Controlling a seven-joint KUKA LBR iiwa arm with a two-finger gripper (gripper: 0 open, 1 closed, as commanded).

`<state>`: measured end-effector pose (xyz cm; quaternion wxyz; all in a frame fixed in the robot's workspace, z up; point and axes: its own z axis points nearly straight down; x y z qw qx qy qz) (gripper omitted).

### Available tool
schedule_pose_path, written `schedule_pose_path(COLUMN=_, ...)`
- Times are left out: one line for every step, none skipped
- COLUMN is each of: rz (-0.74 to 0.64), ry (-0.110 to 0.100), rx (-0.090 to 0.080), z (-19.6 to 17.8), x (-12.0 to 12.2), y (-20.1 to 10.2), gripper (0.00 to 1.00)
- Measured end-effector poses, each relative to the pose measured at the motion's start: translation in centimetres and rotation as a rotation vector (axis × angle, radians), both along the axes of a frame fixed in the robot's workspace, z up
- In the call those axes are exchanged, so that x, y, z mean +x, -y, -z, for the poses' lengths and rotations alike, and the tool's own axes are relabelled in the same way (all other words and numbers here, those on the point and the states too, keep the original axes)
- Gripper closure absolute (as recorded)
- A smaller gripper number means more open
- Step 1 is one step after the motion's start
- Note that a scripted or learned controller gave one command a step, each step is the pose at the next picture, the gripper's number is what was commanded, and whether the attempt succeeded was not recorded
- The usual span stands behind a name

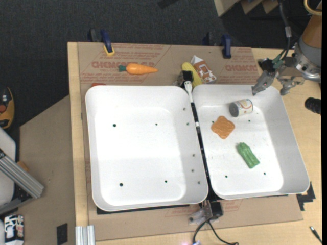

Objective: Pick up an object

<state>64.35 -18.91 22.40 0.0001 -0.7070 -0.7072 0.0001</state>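
The right bin [286,152] holds three objects: a small grey and white cylinder [240,107] near its back, an orange cookie-like piece [223,127] in the middle, and a green ridged piece [248,155] further forward. My gripper [273,83] hangs over the bin's back right corner, above and to the right of the cylinder. Its two fingers are spread apart with nothing between them.
The left bin [102,152] lies beside the right one. Behind the bins on the cardboard lie a toy carrot [139,69], a yellow and black piece [188,74] and a small printed packet [205,71]. Two blue clamps [108,44] [226,47] hold the back edge.
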Motion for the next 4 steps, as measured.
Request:
schedule_pose_path(rz=-0.001, ry=0.004, rx=-0.002, z=-1.1, x=0.1, y=0.0, gripper=1.0)
schedule_pose_path(rz=-0.013, ry=0.0, rx=0.006, z=-2.0, x=-1.8, y=-13.4, gripper=1.0)
schedule_pose_path(rz=-0.016, ry=-0.003, rx=0.008, z=0.7, x=-2.4, y=-30.2, gripper=1.0)
schedule_pose_path(rz=-0.006, ry=-0.008, rx=0.002, z=5.2, x=-4.6, y=-35.6, gripper=1.0)
